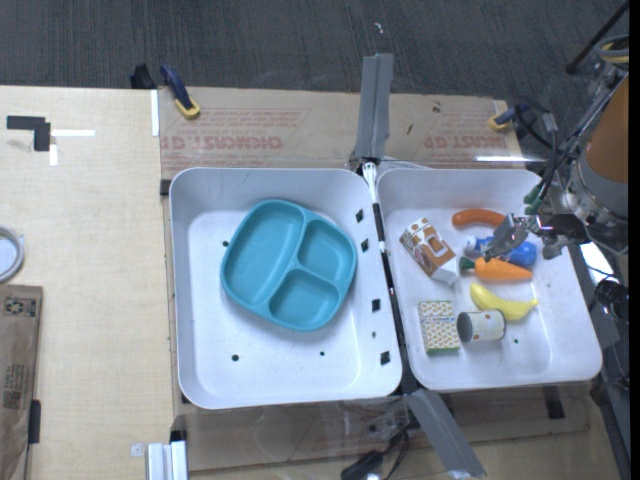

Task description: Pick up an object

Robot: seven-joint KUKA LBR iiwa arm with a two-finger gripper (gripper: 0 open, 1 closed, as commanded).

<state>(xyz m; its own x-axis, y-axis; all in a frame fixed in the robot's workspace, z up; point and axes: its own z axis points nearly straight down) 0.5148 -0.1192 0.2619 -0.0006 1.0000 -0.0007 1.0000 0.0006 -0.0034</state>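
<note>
The right bin point(570, 363) holds several small things. A brown and white carton point(427, 246) lies at its left. An orange sausage-shaped toy point(478, 217) is at the back, with a carrot point(503, 270) and a blue toy point(520, 255) just in front of it. Nearer the front are a yellow banana point(505, 302), a small can on its side point(481, 326) and a pale green packet point(437, 326). My gripper point(513, 235) reaches in from the right and hangs low over the blue toy and the carrot. Nothing shows held in it.
The left bin point(195, 363) holds a blue divided plate point(289, 264). A grey divider bar point(374, 108) runs between the bins at the back. Clamps point(180, 93) sit on the cardboard behind. A tape roll point(6, 255) lies at the far left.
</note>
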